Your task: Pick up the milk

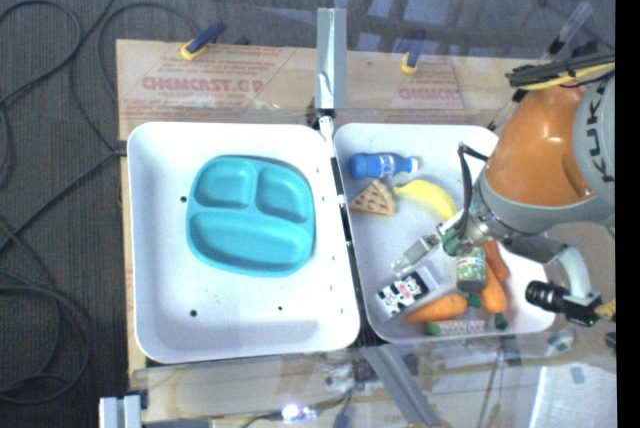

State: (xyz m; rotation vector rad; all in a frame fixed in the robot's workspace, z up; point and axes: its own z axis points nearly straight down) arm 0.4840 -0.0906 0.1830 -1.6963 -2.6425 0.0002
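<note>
We cannot tell the hand's [452, 241] state. We advise centring it over the milk carton [403, 294], clear of the near carrot [437, 308].

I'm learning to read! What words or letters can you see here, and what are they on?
"KU", black letters cut off at the edge, on the arm.
Red print on the board behind the bins: too blurred to read.
Black marks on the milk: too small to read.
Label on the blue bottle: too small to read.
</note>
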